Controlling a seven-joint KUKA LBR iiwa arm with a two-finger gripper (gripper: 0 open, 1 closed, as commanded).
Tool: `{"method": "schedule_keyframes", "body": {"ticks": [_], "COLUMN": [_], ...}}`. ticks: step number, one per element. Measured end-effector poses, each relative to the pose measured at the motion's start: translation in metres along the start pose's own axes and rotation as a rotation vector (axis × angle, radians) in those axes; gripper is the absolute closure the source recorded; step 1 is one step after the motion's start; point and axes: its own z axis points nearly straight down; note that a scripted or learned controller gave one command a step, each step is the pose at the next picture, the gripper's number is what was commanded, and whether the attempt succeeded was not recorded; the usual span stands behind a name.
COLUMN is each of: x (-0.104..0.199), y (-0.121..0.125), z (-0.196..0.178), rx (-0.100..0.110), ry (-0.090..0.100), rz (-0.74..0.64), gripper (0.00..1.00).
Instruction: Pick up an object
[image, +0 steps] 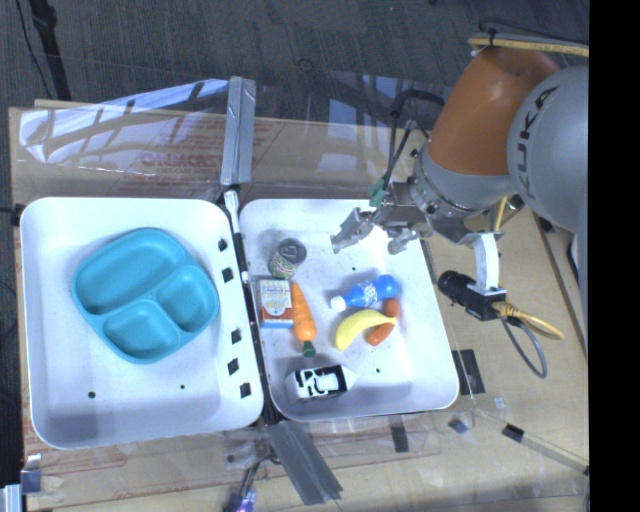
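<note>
Two shallow white bins sat side by side on the bench (560, 400). The left bin (40, 330) held a blue divided plate (145, 293), lying flat and turned at a slant, with bare white floor around it on the near side.

The right bin (425, 375) held all the small items. A round tin (287, 257) stood at its far left, close to the wall between the bins. Just nearer than the tin lay a small orange and white carton (274, 300), with a carrot (303, 318) lying alongside its right edge, the green tip pointing to the near side. Right of these, around the middle of the bin, a blue and white bottle (367, 293) lay on its side. A yellow banana (360, 326) curved just on the near side of it, and a small red-orange piece (383, 333) touched the banana's right end. A black and white object (320, 380) lay apart from the rest, near the bin's near wall.

The grey and orange arm (500, 110) reached in from the right. Its gripper (374, 236) hung over the far part of the right bin, on the far side of the bottle and to the right of the tin. The fingers (346, 234) were spread apart with nothing between them, and none of the items touched them.
</note>
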Motion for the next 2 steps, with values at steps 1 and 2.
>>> {"method": "schedule_keyframes", "body": {"ticks": [1, 2], "x": [0.012, 0.021], "y": [0.015, -0.017], "z": [0.171, 0.176], "rx": [-0.002, -0.03], "ry": [0.0, -0.005], "rz": [0.126, 0.038], "gripper": [0.0, 0.0]}}
